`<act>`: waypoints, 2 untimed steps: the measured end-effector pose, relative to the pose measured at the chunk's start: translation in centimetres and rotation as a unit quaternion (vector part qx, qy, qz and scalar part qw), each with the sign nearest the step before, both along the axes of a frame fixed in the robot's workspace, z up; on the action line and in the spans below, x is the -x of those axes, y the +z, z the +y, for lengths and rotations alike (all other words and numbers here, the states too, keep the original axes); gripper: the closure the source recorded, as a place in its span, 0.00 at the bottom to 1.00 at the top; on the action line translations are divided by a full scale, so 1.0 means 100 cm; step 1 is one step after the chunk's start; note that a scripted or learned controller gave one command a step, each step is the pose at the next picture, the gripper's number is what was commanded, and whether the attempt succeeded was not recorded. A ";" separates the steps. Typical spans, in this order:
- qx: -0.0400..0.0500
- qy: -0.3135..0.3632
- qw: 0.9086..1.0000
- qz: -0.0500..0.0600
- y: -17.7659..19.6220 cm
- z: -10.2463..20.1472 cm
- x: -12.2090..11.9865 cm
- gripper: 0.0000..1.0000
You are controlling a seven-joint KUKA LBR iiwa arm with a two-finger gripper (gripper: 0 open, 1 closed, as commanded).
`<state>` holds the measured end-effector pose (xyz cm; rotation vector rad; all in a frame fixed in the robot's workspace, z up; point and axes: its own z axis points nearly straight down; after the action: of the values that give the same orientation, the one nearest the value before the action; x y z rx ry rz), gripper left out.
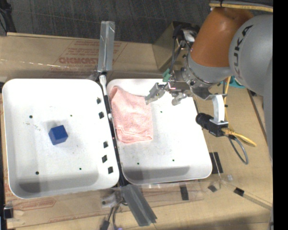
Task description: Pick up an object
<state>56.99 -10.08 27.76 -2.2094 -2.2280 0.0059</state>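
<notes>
I see two white bins side by side on the table (33, 49). The left bin (19, 176) holds a blue cube (58, 134), sitting a little toward 9 o'clock of that bin's middle, well apart from every wall. The right bin (197, 164) holds a pink cloth (131, 116), lying crumpled along the 9 o'clock wall and stretching from near the 11 o'clock corner down to about the bin's middle.

My arm (235, 37) comes in from 2 o'clock, its orange band above the wrist. The jaws (164, 95) hang over the 12 o'clock part of the right bin. They stand apart with nothing between them: one finger (152, 94) points toward 9 o'clock and reaches the cloth's upper right edge, though I cannot tell whether it touches the fabric or floats just above it. The other finger sits nearer 3 o'clock, over bare bin floor. The cube is well apart from the jaws, in the other bin.
</notes>
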 end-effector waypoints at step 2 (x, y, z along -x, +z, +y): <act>-0.001 0.177 0.984 0.000 -0.087 0.018 0.009 0.00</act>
<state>56.05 -8.25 19.08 -1.7794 -2.5835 0.0052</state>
